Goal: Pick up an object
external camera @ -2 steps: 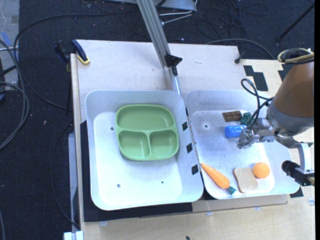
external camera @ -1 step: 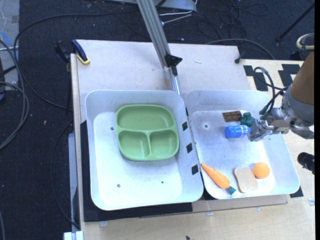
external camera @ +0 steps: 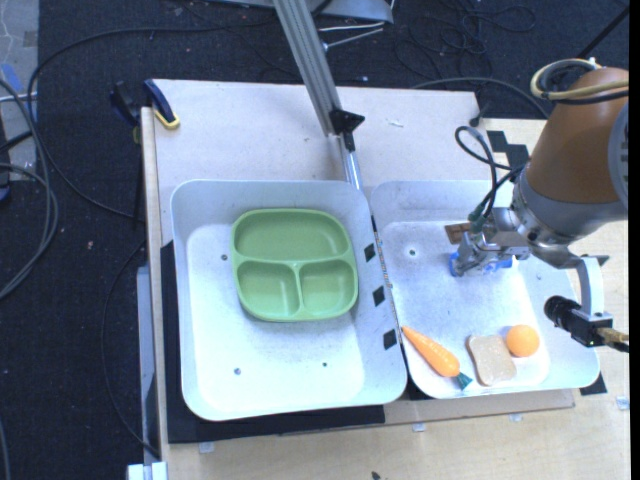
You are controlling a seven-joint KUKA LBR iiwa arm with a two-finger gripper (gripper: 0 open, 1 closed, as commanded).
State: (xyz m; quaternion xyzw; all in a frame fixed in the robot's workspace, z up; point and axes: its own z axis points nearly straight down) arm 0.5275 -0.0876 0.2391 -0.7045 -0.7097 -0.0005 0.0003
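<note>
The arm comes in from the right and its gripper (external camera: 470, 258) hangs low over the middle of the right bin (external camera: 420, 213). Near that bin's front edge lie an orange carrot (external camera: 432, 350) with a green tip, a tan slice of bread (external camera: 491, 359) and a small orange ball (external camera: 522, 341). All three lie well in front of the gripper, apart from it. Nothing shows between the gripper and the bin floor under it. The wrist body hides much of the gripper.
The left bin (external camera: 200, 268) holds a green three-compartment plate (external camera: 296, 265). A slanted metal pole (external camera: 315, 63) runs from the top down to the gap between the bins. Cables lie on the dark floor around the bench.
</note>
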